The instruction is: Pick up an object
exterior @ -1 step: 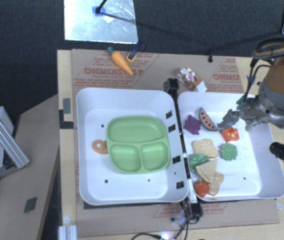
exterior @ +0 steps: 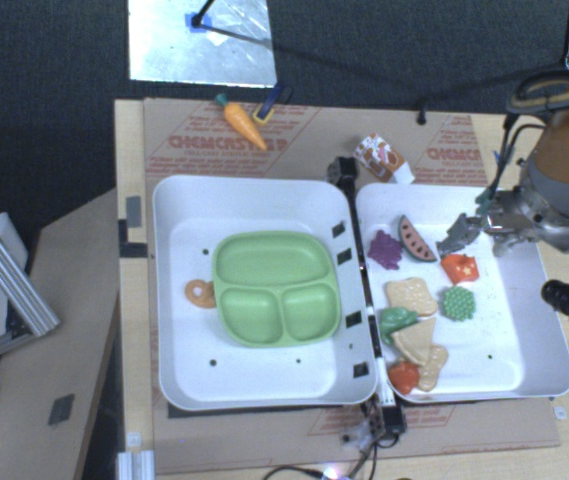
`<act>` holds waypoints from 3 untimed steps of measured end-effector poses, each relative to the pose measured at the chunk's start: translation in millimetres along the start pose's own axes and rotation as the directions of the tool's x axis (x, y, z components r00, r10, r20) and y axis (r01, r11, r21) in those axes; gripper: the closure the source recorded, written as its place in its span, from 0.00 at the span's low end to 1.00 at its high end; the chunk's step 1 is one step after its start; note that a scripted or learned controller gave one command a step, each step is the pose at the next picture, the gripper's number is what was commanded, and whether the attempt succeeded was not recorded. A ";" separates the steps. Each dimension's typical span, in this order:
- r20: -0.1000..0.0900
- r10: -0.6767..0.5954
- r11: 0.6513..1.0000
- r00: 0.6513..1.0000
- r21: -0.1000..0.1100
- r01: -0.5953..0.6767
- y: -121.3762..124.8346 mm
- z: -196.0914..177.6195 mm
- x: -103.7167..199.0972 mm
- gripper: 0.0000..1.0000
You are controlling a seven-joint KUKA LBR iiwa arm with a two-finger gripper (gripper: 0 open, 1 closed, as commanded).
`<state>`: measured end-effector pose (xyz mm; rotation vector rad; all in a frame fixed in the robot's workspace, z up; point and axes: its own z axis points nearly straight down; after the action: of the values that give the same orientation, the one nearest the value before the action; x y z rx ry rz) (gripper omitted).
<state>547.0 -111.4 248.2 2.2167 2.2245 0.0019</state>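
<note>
The right bin point(exterior: 524, 363) holds several toy foods: a purple grape bunch point(exterior: 385, 251), a watermelon slice point(exterior: 416, 239), a red piece point(exterior: 459, 267), a green knobbly ball point(exterior: 457, 303), a tan cracker point(exterior: 410, 295), a green leaf piece point(exterior: 397, 319), a tan bread piece point(exterior: 417, 343) and a red tomato point(exterior: 403, 375). My gripper point(exterior: 459, 236) hangs over the bin's upper right part, just above the red piece and right of the watermelon slice. I see nothing held in it.
The left bin point(exterior: 179, 218) carries a green divided plate point(exterior: 274, 286) and a small orange ring point(exterior: 201, 294). Behind the bins lie a toy carrot point(exterior: 244, 125), a small printed packet point(exterior: 382, 158) and a foil sheet point(exterior: 202, 28).
</note>
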 end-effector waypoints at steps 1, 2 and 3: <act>-0.001 0.002 1.000 1.000 0.006 -0.002 -1.4 63.0 -0.5 0.00; -0.001 0.002 1.000 1.000 0.004 -0.002 -0.8 105.2 2.2 0.00; -0.001 0.003 1.000 1.000 0.003 -0.003 -0.8 156.8 2.8 0.00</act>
<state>546.5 -108.6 91.4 2.2224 2.2229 -0.0004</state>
